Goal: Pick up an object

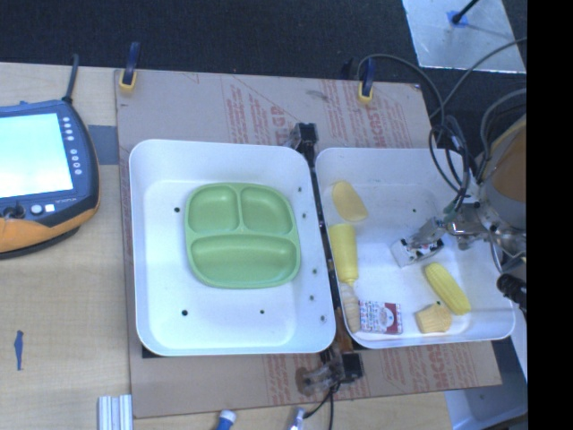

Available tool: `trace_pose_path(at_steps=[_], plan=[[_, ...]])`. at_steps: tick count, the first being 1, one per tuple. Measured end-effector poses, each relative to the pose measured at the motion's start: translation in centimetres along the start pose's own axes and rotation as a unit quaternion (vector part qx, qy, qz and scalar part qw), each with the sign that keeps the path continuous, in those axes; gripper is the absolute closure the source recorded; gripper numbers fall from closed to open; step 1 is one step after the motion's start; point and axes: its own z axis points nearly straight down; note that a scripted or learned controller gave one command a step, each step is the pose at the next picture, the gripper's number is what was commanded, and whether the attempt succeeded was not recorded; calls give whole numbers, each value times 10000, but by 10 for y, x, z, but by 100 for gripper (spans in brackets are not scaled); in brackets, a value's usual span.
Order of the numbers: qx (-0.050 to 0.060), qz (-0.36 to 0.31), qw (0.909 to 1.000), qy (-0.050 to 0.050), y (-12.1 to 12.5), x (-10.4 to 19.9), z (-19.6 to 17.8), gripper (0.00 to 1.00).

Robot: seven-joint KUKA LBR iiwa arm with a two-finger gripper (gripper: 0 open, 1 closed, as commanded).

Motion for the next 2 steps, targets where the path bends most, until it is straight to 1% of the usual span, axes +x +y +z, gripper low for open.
trace_pose_path(at_steps=[1, 2], plan=[[71, 3, 10000, 15, -43, 15, -27, 0], [80, -4, 10000, 19, -31, 28, 17, 0]])
